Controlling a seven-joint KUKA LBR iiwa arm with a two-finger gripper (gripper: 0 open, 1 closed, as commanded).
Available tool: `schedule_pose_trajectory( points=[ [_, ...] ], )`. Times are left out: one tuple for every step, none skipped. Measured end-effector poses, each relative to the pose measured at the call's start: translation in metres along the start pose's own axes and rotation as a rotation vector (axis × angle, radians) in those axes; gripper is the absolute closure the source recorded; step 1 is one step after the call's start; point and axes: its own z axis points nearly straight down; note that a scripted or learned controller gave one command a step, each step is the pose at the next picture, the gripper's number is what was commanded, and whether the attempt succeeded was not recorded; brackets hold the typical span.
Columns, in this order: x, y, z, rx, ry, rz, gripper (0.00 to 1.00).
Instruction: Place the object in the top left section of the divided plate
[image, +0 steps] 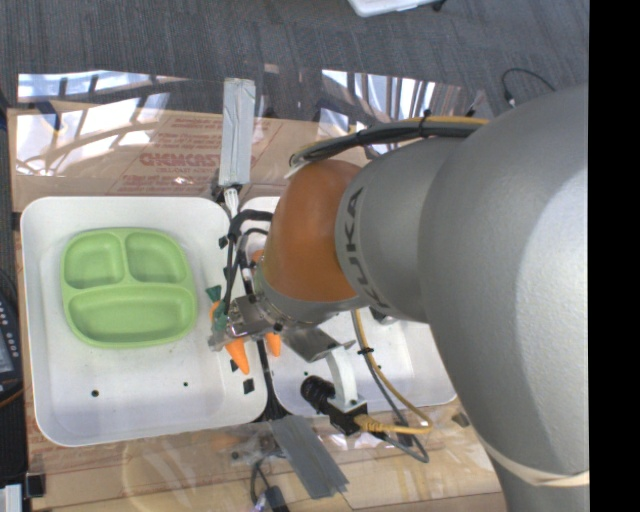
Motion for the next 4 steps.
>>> schedule_pose_trajectory(
  points=[
    [0.000,0.000,-0.009,0.003,0.001,-0.006,1.00],
    [-0.092,-0.020,-0.023,-0.004,-0.002,-0.306,1.00],
    [-0.011,-0.002,0.000,0.000,0.000,-0.480,1.00],
    [0.084,0.019,-0.044,-0.002,-0.001,-0.320,1.00]
  ],
)
